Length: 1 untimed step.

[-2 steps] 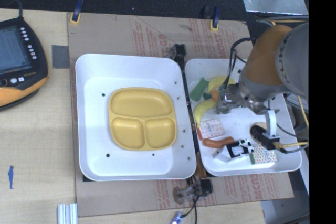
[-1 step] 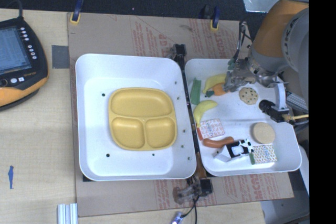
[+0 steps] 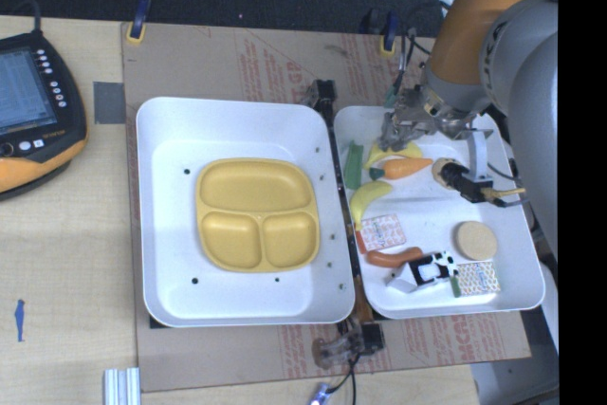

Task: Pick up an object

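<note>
My gripper [image 3: 400, 134] hangs low over the back of the right bin [image 3: 517, 294], right above a small yellow piece [image 3: 408, 151] and an orange carrot [image 3: 403, 169]. A yellow banana [image 3: 368, 197] lies in front of the carrot. A green strip [image 3: 353, 163] runs along the bin's left wall. Toward the front sit a red-patterned card [image 3: 381, 230], a red sausage [image 3: 394, 256], a tan round biscuit [image 3: 474, 240], a black-and-white piece [image 3: 429, 271] and a speckled block [image 3: 475, 279].
The left bin [image 3: 171, 289] holds a yellow divided plate [image 3: 258, 211]. A handheld control pendant [image 3: 33, 109] lies on the bench at the far left. The arm's grey body [image 3: 526, 81] looms over the right bin's back right.
</note>
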### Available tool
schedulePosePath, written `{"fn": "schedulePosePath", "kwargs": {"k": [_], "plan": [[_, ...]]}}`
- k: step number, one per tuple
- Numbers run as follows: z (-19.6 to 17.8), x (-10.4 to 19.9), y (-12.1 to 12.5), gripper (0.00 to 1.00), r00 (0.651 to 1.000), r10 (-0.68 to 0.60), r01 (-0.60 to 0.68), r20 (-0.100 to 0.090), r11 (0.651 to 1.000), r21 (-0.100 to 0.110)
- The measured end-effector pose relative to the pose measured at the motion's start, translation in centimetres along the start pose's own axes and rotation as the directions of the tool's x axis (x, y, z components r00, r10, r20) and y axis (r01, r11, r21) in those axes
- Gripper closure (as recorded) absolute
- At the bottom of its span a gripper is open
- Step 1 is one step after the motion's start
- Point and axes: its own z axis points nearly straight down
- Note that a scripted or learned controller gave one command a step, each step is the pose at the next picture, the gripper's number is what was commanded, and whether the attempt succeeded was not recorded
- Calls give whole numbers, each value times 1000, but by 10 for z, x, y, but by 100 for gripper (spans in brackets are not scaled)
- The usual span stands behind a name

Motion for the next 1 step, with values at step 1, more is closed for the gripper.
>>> {"fn": "schedulePosePath", "kwargs": {"k": [1], "plan": [[37, -60, -3, 0, 1000, 3, -3, 0, 1000, 9]]}}
